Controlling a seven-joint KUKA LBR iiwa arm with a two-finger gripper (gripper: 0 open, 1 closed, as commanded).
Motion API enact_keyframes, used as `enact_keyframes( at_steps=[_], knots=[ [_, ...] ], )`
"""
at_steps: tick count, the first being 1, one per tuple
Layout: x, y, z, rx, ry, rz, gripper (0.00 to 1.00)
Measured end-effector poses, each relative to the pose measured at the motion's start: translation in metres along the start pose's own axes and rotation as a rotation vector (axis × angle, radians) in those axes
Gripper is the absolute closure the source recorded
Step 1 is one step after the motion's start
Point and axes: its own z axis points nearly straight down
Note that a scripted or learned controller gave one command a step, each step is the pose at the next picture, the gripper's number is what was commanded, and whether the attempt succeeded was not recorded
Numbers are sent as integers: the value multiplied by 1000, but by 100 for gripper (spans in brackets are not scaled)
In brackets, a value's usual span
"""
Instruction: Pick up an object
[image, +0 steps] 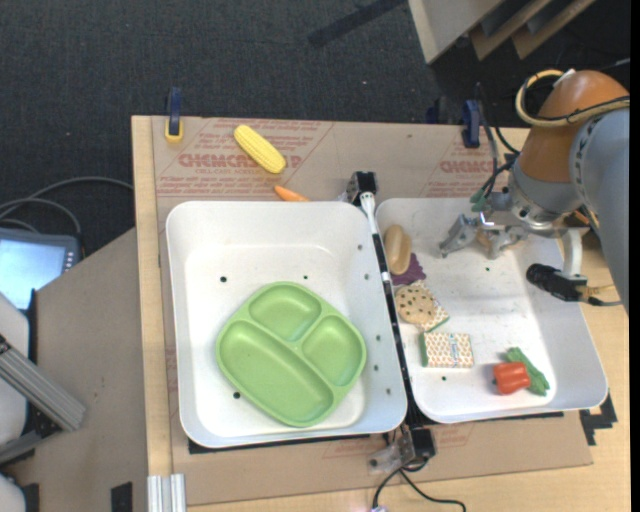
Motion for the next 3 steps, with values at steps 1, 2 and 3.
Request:
enact_keyframes(
  at_steps=[1,2,3],
  knots=[
    [100,3,-111,-47,-16,-15,0],
    [41,2,4,-23,-18,0,0],
    [-38,1,-180,-54,-30,2,0]
  ],
)
